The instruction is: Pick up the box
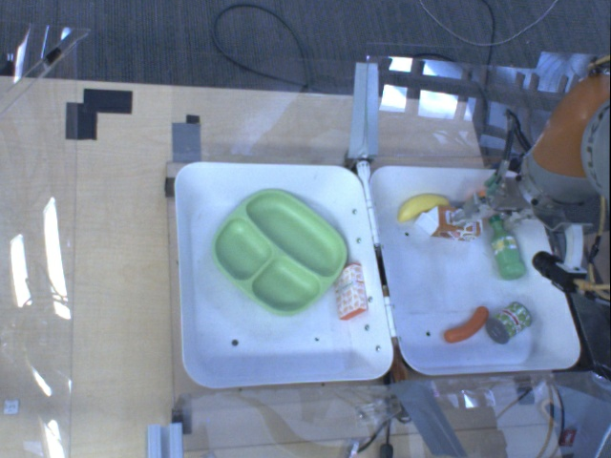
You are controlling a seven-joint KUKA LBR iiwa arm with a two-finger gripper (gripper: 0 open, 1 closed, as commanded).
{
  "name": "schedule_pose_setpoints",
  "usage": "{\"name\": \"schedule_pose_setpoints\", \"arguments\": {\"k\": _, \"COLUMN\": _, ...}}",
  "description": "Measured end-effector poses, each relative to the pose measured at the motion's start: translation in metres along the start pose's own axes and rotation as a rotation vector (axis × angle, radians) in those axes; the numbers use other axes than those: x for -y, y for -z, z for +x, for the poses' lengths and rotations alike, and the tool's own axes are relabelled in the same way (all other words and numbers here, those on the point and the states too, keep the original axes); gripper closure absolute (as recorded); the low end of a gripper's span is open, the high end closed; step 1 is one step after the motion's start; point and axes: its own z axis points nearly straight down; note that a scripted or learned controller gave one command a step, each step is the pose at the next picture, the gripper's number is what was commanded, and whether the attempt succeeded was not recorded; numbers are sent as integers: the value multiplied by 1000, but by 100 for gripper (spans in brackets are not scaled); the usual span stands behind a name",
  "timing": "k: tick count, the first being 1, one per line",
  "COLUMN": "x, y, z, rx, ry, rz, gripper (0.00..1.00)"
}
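I see two white bins on the bench. In the left bin (205,351), a green divided plate (279,250) sits at centre; a small red-and-white box (351,291) lies just beside the plate's right rim, close to the bin's right edge, tilted slightly.

In the right bin (420,346), a banana (421,206) lies near the far-left corner, with an orange-and-white carton (454,223) touching it. A green bottle (506,251) lies toward the right edge. A red sausage (466,324) and a small can (509,322) rest near the front edge, just beside each other.

The gripper (489,204) hangs over the carton and bottle top. I cannot tell whether it is parted or closed.
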Motion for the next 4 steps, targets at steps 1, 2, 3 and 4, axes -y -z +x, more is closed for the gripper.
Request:
{"name": "schedule_pose_setpoints", "arguments": {"k": 1, "x": -34, "y": -2, "z": 38, "rx": 3, "ry": -65, "rz": 10, "gripper": 0}}
{"name": "schedule_pose_setpoints", "arguments": {"k": 2, "x": -17, "y": -1, "z": 43, "rx": 1, "ry": -108, "rz": -4, "gripper": 0}}
{"name": "schedule_pose_setpoints", "arguments": {"k": 3, "x": -40, "y": -10, "z": 111, "rx": -6, "ry": -74, "rz": 19, "gripper": 0}}
{"name": "schedule_pose_setpoints", "arguments": {"k": 4, "x": 1, "y": -18, "z": 111, "rx": -8, "ry": 51, "rz": 36, "gripper": 0}}
